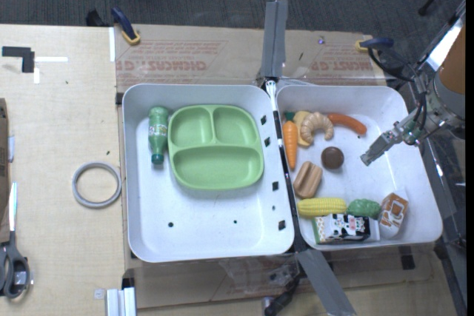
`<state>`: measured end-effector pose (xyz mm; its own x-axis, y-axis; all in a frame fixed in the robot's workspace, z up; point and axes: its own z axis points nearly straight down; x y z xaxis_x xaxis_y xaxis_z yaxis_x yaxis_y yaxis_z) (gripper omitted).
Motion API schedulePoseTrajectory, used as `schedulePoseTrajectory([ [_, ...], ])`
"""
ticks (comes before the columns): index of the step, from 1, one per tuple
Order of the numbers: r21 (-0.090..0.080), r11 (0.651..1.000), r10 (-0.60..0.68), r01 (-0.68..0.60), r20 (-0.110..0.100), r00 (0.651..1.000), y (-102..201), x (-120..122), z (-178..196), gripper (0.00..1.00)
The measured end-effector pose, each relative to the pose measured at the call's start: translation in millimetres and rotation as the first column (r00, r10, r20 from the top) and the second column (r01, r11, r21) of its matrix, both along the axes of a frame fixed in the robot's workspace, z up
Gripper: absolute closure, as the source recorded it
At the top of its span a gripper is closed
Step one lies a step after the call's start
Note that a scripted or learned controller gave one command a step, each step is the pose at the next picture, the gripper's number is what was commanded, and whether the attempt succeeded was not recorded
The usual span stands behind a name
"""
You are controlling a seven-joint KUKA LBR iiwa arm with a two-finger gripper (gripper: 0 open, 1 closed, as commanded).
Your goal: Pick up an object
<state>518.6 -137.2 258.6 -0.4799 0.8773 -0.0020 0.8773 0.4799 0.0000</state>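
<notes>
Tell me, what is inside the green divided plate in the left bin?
The green divided plate shows three bare compartments. The plate covers the bin floor beneath it.

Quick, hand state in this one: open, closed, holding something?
Hand: over the right bin, nothing between its fingers; open or closed cannot be told.

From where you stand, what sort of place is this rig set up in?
Probably a robotics lab or workshop: two white bins clamped to a wooden bench, toy food like a plastic corn cob, and a tape roll lying nearby.
</notes>
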Motion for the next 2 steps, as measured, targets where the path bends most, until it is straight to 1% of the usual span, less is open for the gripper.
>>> schedulePoseTrajectory([
  [1,0.000,1.000,-0.005,0.005,0.000,1.000,-54,-10,8,0.00],
  [2,-0.001,0.916,-0.401,0.401,-0.002,0.916,-61,83,-75,0.00],
])
